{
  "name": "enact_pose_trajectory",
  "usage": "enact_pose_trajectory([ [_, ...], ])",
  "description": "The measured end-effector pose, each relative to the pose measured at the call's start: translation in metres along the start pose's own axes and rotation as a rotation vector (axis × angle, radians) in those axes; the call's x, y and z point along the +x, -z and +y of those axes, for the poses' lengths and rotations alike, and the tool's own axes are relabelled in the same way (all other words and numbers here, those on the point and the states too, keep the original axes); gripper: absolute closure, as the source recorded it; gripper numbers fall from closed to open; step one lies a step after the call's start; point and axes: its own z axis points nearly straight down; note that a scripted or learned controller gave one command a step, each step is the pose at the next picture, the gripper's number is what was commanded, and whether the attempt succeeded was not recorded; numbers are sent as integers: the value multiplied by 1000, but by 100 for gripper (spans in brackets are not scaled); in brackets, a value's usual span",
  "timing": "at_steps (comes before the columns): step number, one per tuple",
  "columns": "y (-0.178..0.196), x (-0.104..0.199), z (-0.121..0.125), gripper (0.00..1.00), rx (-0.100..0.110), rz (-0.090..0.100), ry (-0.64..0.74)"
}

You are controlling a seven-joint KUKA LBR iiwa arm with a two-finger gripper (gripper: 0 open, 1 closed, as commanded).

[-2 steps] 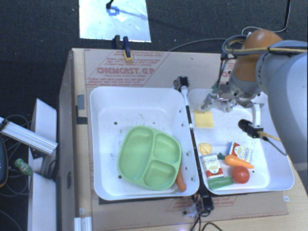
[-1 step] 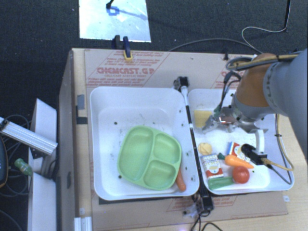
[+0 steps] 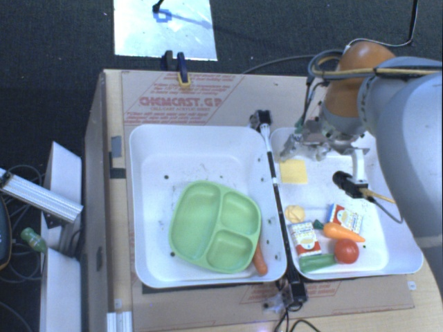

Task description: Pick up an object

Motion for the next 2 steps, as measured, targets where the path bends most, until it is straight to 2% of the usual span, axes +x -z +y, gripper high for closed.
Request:
enact_pose_trajectory([
  [1,-1,-9,-56,0,3,0,-3],
  [2,0,-6,-9,0,1,0,-1],
])
